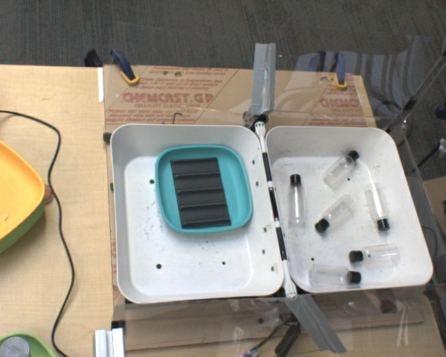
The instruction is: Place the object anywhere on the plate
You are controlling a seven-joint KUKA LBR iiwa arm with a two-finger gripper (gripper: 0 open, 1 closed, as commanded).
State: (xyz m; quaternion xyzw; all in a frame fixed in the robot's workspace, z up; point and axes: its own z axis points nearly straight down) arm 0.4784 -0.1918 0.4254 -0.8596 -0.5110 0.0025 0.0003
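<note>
Inspector: Where are the vials found?

Operator: Six clear vials with black caps are counted, all lying in the right bin (409,192). One (295,199) is laid lengthwise just beside the bin's left wall, cap at the far end. Another (338,171) is tilted near the far middle, cap toward the far right. A third (334,215) is slanted in the middle, cap at its near left end. A fourth (376,203) is laid to the right of that one, cap at the near end. The last two (375,255) (328,277) are laid crosswise near the front wall, one behind the other, close but apart.

Inspector: And the plate?

Operator: The plate (166,192) is teal with rounded corners, and a dark ribbed pad is seen in its middle. It is set in the left bin (134,262), toward the far side. No vial is touched by it; all six are kept from it by the walls between the bins.

Inspector: What is reported of the claw?

Operator: Its opening cannot be told, nor can any hold on a vial.

Inspector: What else is noted on the bench?

Operator: Cardboard (178,95) is spread under both bins and is pinned at the far edge by two clamps (124,67) (340,76). Yellow dishes (7,199) are stacked at the left edge, and a black cable (59,199) is trailed past them over the wood.
</note>
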